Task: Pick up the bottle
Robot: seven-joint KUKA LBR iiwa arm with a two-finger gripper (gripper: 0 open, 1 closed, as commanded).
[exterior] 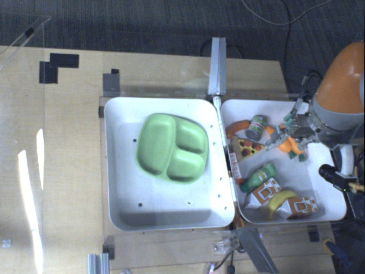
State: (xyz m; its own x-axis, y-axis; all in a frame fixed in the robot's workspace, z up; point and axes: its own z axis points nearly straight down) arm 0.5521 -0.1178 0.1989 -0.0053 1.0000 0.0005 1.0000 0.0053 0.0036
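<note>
The green bottle lies on its side in the right bin, cap end toward the divider between the bins, body slanting up and away from it. Nothing is touching it, so the pick is not made yet; I judge this to be the approach step.

The gripper hangs up and to the right of the bottle, well apart from it, over the orange toy near the bin's far side. Its metal parts blur into the clutter, and whether it is spread or closed I cannot tell.

What the next move calls for, by my reading: swing down-left toward the bottle, line up across its narrow width, and drop between the neighbours. That is tight.

Just below the bottle, touching or nearly so, sits a small printed carton. Below and right of the bottle lies a banana, with another printed box beyond it. Up-left of the bottle is a pizza-slice toy. Above the bottle stands a small tin can, with something orange-red beside it.

Left of the bottle, across the divider, the left bin holds one thing: a green divided tray, three compartments, nothing in them.

Both bins rest on the pale wooden table.
</note>
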